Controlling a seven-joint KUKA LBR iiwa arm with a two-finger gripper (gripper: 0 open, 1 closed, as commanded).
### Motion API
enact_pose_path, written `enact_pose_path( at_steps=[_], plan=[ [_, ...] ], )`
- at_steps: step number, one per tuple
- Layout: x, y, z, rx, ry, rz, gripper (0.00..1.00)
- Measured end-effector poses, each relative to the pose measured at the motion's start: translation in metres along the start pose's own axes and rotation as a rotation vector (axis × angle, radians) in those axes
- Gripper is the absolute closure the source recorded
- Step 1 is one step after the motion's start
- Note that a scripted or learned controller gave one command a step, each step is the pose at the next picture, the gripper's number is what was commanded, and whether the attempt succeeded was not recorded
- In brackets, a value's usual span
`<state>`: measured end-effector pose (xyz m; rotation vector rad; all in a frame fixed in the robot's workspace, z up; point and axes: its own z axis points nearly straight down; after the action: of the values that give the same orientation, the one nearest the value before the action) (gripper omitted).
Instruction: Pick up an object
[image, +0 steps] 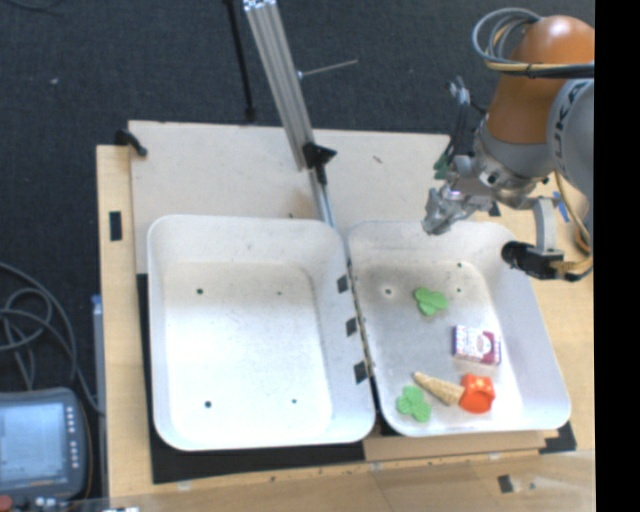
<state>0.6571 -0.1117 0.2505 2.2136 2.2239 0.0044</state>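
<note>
The tool (440, 218) hangs over the far rim of the right bin (520, 300), near its back edge, and it points down. From where I stand I cannot tell if it is released or clenched, and I see no object in it. Above it there is the grey wrist and the orange band (535, 85) of the arm, which comes in from the right side.

All the objects lie in the right bin, well apart from the tool. Nearest to the tool is a small green piece (431, 300), about in the middle of the bin. Further toward the front lies a little pink and white box (476, 344). Near the front edge there is a tan cone (436, 387), lying on its side, and its wide end touches an orange-red piece (477, 393). Just beside the pointed end of the cone lies a second green piece (413, 403).

The left bin (250, 330) stands beside the right one, and their rims meet in the middle. Both bins rest on the pale tabletop (220, 160). A slanted metal post (285, 85) rises behind the bins. At the lower left corner there is a grey device with a screen (38, 440).
</note>
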Motion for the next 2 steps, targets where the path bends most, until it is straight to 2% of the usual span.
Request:
enact_pose_path(
  at_steps=[1,2],
  plan=[
    [0.049,-0.023,0.011,0.005,0.001,0.000,1.00],
    [0.101,-0.044,0.000,0.004,0.003,-0.003,1.00]
  ],
)
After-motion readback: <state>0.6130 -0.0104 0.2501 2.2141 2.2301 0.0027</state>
